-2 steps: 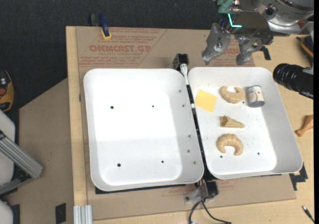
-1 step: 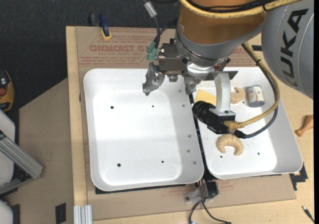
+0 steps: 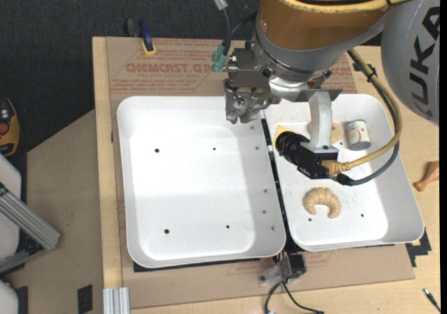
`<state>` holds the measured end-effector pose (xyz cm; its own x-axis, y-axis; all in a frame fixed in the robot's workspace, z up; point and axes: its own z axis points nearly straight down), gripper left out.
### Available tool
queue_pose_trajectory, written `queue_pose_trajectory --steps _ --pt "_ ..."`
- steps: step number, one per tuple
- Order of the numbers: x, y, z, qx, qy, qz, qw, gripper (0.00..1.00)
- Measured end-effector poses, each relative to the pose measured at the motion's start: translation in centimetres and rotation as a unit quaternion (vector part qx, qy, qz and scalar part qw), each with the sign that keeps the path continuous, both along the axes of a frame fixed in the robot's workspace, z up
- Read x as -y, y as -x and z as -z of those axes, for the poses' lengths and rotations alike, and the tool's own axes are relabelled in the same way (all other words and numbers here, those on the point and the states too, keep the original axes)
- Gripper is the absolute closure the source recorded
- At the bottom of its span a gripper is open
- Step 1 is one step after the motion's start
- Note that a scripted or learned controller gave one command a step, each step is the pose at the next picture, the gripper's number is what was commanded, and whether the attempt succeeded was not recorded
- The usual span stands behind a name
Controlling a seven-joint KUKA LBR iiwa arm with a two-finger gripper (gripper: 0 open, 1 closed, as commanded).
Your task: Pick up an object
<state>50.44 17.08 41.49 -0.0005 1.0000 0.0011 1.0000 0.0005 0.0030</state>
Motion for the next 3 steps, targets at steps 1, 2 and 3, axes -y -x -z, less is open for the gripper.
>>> queue_pose_trajectory --steps 1,2,3 --pt "-4.4 1.0 -12.9 0.006 -0.0036 -0.003 1.0 1.0" --pt "-5.4 2.7 -1.8 -0.007 0.0029 -0.001 1.0 1.0" --pt "-5.4 2.5 -12.7 0.005 -0.0027 -0.001 1.0 1.0"
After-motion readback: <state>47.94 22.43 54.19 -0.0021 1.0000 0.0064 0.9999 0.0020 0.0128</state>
